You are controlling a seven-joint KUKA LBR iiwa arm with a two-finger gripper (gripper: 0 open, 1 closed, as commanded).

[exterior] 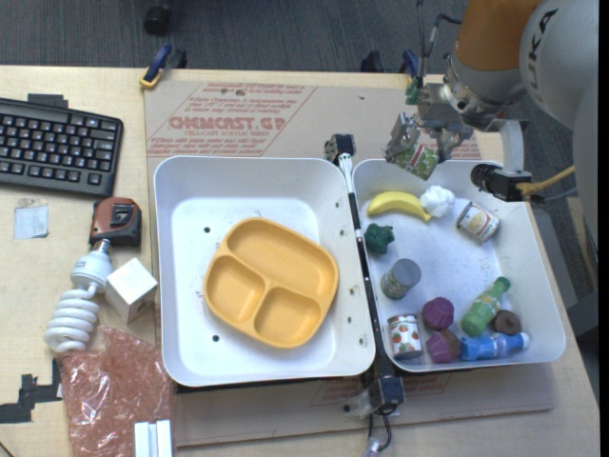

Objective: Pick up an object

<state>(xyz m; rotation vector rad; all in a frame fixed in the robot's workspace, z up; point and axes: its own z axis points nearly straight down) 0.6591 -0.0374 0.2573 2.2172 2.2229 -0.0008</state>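
At the near edge of the desk [38,350], a crinkled pinkish plastic bag [114,388] is lying beside a spiral light bulb [78,303] and a small white cube [131,288]. In the left bin [181,184], a yellow divided tray [271,282] is sitting tilted, taking up most of the floor. In the right bin [538,255], the nearest row is holding a small printed can [404,337], a purple piece [438,314], a blue bottle [493,347] lying on its side, a green bottle [483,307] and a brown ring [506,323]. Farther in, a grey-lidded can [401,278] is lying near a dark green vegetable toy [379,238], and beyond them a banana [400,205] is resting next to a white crumpled wad [438,199] and another can [477,222]. Above the far rim of that bin, the gripper [425,141] is hanging from the grey and orange arm [514,27], and its fingers are pinching a crumpled green and white packet [415,153], which is being held up in the air just over the bin's far left corner. A tape measure [116,221] and a black keyboard [57,146] are lying at the far left of the desk.
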